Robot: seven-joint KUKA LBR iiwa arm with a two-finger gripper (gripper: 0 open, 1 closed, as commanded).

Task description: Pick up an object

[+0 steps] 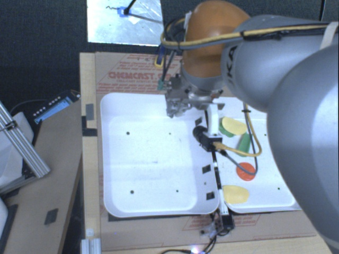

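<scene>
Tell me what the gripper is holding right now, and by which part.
Cannot be told. The gripper hangs over the back of the left bin, nothing visible below it; the yellow, green and orange pieces lie in the right bin.

four small things lie in the right-hand bin (275,197), all flat on its white floor. a pale yellow oval piece (233,125) sits near the far end, with a green piece (226,132) tucked just under its left edge. a green stick (243,143) lies just beside them, slanted. nearer the front lies an orange-red disc (246,171), and at the front edge, apart from it, a yellow oval (236,194).
</scene>
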